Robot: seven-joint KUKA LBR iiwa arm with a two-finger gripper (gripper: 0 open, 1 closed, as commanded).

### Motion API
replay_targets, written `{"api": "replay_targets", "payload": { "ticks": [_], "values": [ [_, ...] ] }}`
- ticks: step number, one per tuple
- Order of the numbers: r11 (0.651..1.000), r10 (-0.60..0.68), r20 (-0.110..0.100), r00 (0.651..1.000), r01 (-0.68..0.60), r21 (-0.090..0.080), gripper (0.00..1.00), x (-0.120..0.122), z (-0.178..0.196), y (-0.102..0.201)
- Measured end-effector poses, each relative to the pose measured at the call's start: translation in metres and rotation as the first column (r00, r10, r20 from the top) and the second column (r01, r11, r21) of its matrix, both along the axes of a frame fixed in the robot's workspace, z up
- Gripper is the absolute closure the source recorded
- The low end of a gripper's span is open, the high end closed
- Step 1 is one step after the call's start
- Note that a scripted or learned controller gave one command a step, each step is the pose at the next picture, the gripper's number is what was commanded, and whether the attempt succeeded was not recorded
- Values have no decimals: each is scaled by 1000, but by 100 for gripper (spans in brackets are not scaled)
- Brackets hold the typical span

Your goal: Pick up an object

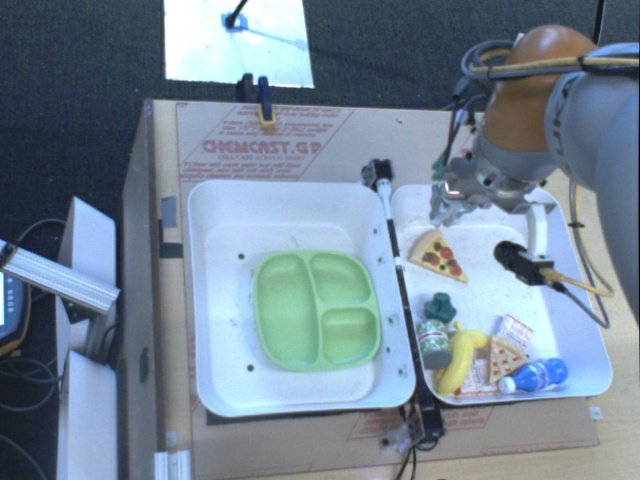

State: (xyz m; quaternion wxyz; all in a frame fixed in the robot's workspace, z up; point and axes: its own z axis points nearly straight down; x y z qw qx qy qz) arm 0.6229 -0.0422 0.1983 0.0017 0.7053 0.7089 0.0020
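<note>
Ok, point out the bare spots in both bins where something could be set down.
Left bin: bare floor along the far wall and left wall, around the green tray. Right bin: a smaller patch between the pizza slice and the banana. Its near end is crowded: banana, blue bottle, packets. The gripper hangs over its far end.

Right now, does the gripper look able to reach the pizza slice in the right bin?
Probably yes. The gripper hangs just behind the pizza slice, which lies flat in the right bin, apart from the banana and the can; nothing stands between them.
</note>
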Motion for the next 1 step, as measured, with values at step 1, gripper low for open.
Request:
{"api": "replay_targets", "payload": {
  "ticks": [1],
  "values": [
    [1000, -1, -2, 1000, 1, -1, 0, -1, -1, -1]
  ]
}}
